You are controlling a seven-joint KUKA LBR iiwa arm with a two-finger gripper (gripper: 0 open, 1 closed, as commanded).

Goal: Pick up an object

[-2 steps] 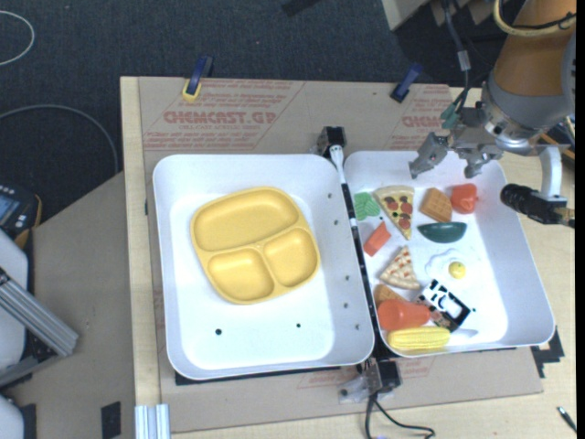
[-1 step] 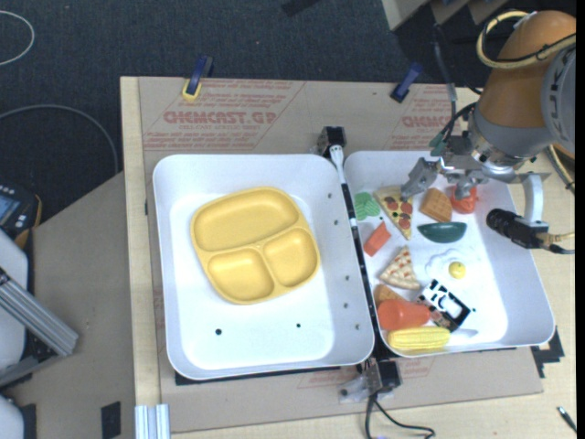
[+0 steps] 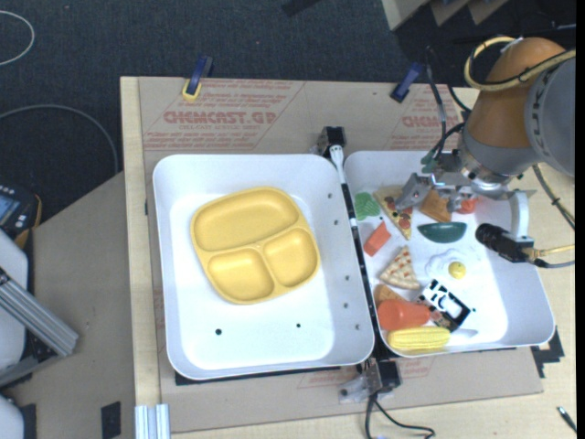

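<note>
Camera view: pincer (image 3: 437,193) above toy food (image 3: 399,268).

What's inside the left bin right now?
The left bin holds a yellow divided plate with nothing in its three compartments. Whatever lies beneath the plate is covered.

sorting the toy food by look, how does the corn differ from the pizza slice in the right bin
The corn is plain yellow; the pizza slice is tan with red spots. The corn is a long rounded cob; the pizza slice is a flat triangle. The corn lies along the near wall of the right bin; the pizza slice sits nearer the bin's middle. Both are toy food lying in the same bin.
</note>
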